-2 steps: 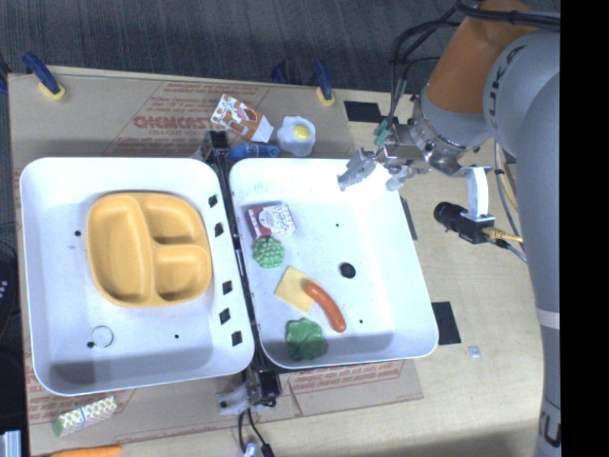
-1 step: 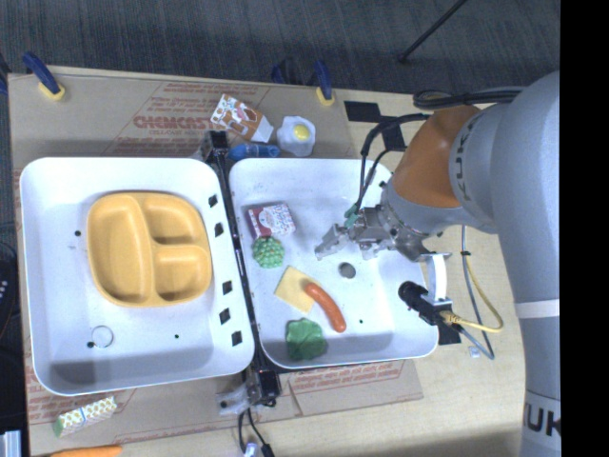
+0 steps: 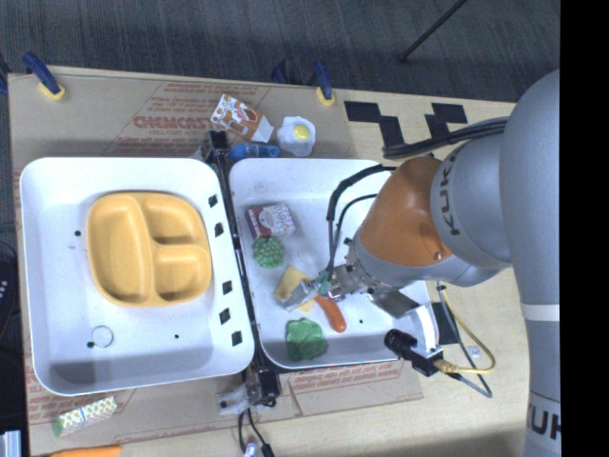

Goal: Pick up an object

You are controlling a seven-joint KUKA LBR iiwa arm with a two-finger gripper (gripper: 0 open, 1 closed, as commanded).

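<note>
I am low in the right bin (image 3: 285,174), my gripper (image 3: 324,287) down among the toy food, at the grasping step. Its tip sits right at the carrot (image 3: 333,314) and the yellow wedge (image 3: 290,284); whether it is released or clenched I cannot tell, as my wrist hides it. The next move calls for a firm close on one piece, then a straight lift. The green lump (image 3: 305,338) lies just beside the carrot and could get nudged. The pea ball (image 3: 268,252) and red pack (image 3: 272,220) lie further up. The yellow tray (image 3: 149,247) fills the left bin (image 3: 57,350).
</note>
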